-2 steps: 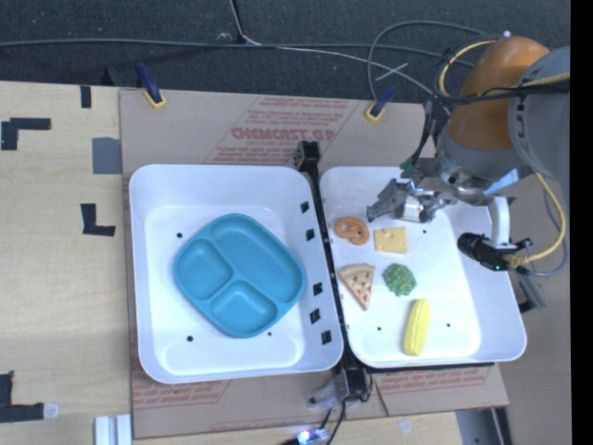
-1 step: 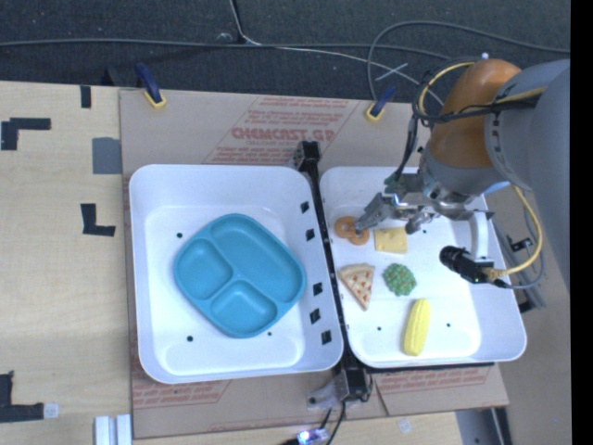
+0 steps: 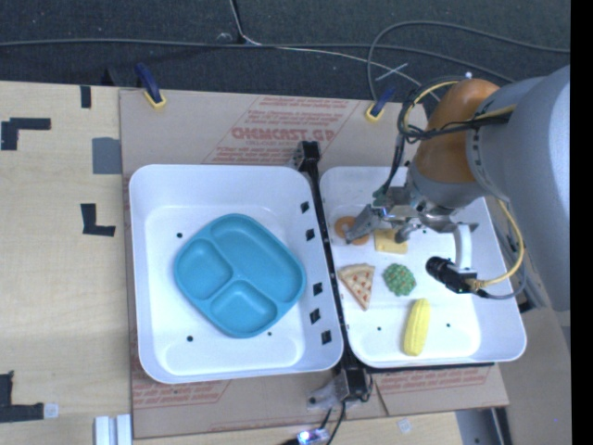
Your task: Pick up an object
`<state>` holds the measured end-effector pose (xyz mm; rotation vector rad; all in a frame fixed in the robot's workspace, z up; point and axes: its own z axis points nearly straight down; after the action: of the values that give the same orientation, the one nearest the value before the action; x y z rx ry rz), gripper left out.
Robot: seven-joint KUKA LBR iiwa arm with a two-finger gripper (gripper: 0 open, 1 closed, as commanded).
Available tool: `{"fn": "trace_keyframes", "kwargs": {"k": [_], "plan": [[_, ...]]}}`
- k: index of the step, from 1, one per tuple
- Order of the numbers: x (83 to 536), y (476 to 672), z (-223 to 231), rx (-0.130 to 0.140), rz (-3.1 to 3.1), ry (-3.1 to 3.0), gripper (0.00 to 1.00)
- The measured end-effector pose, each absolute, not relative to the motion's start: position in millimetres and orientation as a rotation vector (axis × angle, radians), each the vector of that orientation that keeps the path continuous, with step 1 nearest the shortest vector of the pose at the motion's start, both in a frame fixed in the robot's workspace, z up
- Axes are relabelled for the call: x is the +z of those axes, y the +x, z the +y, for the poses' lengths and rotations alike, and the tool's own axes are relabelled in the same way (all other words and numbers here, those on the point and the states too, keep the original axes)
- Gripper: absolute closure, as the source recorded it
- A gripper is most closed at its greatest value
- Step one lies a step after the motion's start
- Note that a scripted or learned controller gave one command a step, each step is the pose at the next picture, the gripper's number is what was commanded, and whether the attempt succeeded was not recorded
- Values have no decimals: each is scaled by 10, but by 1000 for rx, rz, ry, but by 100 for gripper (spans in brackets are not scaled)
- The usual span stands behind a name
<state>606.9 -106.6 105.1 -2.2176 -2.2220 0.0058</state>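
You see the food in the right bin [image 3: 500, 346]: a cheese wedge [image 3: 391, 242] and an orange piece [image 3: 346, 225] at its upper left, with pizza slice [image 3: 358, 283], broccoli [image 3: 399, 279] and corn cob [image 3: 416, 326] below. The gripper [image 3: 363, 231] sits low over the orange piece and cheese — fingers spread, nothing between them. Centre-left, the other bin [image 3: 148, 193] holds a blue divided plate [image 3: 239, 273].

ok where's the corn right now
The corn lies in the right bin, near its front edge, just below and right of the broccoli and right of the pizza slice.
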Motion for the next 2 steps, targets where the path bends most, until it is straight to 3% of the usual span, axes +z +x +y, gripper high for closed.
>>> {"fn": "trace_keyframes", "kwargs": {"k": [1,2], "plan": [[882,6102,-1050,-8,-2231,-2221,0],[986,6103,-1040,-9,-2232,-2219,100]]}}
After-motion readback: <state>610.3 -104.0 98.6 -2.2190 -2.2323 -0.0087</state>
